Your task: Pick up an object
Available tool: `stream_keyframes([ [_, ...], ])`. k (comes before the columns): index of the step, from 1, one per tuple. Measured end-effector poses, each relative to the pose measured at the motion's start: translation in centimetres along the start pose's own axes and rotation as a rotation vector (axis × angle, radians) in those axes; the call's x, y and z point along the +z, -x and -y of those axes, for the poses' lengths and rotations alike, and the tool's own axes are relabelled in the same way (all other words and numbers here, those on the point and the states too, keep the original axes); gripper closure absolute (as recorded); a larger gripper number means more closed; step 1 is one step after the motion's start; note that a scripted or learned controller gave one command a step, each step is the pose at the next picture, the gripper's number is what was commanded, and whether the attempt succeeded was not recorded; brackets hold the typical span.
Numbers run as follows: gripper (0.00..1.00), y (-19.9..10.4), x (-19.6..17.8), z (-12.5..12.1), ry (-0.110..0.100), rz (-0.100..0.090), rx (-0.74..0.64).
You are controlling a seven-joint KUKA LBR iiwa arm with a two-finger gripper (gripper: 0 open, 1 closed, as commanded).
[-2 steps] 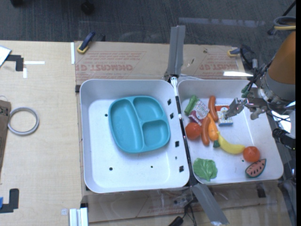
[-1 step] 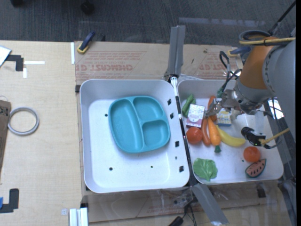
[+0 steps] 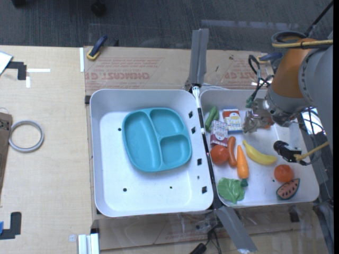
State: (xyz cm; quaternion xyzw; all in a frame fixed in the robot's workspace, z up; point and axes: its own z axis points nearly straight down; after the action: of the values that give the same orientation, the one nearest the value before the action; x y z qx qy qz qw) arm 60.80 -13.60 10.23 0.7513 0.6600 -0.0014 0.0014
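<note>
Over the right bin (image 3: 312, 192), near its far edge, the hand (image 3: 252, 121) hangs low. Its fingers are too small and dark to read, so one cannot tell if it is wide or narrow. Nothing is seen between them.

The toy food lies in this bin. Just beside the hand, toward the wall between the two bins, sits a small red and white box (image 3: 232, 119). Next to that is a green cucumber (image 3: 211, 116). Nearer the middle lies a yellow banana (image 3: 259, 155), with an orange carrot (image 3: 241, 162) and a red tomato (image 3: 219, 154) beside it. A green leaf (image 3: 231, 189) rests at the near edge, and a watermelon slice (image 3: 287, 188) sits in the near right corner.

The box looks like the closest thing to pick. To do it well, the hand should sit right over the box, go straight down, and close on its two flat sides. It should stay clear of the cucumber, since the things lie close together.

The left bin (image 3: 106, 194) holds a blue plate (image 3: 157, 139).
</note>
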Motion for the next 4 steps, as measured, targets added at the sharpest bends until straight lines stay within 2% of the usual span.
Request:
stream_keyframes([
  [1,1.00,-2.9,-4.4,1.0,0.001,-0.002,-0.136],
  [2,0.00,-2.9,-4.3,1.1,0.000,-0.002,-0.136],
  [3,0.00,-1.0,1.1,7.4,-0.003,-0.003,-0.155],
  [4,0.00,-1.7,1.1,13.4,-0.001,-0.003,-0.239],
])
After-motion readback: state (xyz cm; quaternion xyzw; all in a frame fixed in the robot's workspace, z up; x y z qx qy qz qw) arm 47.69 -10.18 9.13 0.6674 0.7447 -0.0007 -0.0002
